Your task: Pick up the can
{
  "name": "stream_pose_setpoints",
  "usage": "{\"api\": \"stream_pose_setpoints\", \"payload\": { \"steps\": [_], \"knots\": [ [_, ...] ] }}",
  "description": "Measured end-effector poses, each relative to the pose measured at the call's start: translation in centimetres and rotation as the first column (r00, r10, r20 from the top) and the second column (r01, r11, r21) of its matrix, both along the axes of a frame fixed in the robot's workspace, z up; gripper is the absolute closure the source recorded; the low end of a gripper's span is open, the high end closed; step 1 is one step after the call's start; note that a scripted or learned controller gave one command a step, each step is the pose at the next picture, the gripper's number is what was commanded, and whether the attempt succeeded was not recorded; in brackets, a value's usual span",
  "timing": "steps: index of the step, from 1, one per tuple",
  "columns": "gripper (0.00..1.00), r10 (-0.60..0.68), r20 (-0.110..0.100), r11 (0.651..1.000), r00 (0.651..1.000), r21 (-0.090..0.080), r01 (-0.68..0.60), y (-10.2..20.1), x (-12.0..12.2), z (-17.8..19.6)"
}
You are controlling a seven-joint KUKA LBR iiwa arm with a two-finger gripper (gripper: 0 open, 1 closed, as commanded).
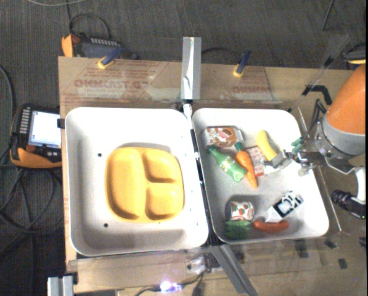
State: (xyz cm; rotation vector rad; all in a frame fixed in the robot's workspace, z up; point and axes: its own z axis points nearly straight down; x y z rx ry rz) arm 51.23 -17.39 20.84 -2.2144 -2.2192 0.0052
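The hand (286,158) hangs at the right bin's (307,184) right side, near the banana (266,145); whether it is spread or pressed together I cannot tell, and nothing shows in its grip. The can (241,211) lies low in that bin, well apart from the hand, just above the broccoli (237,229) and beside the sausage (270,226). A carrot (246,163) and green bottle (226,164) lie between. The yellow tray (146,183) sits in the left bin (85,165). By my judgement the pick is not yet begun: reach, grasp and lift remain.
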Motion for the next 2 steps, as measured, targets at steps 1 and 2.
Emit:
{"api": "stream_pose_setpoints", "payload": {
  "steps": [1,2],
  "knots": [
    [0.00,-0.128,0.013,0.992,0.992,-0.001,0.128,7.0,-2.6,-12.0],
    [0.00,0.090,0.000,0.996,0.996,-0.001,-0.090,11.6,1.5,-2.7]
  ]
}}
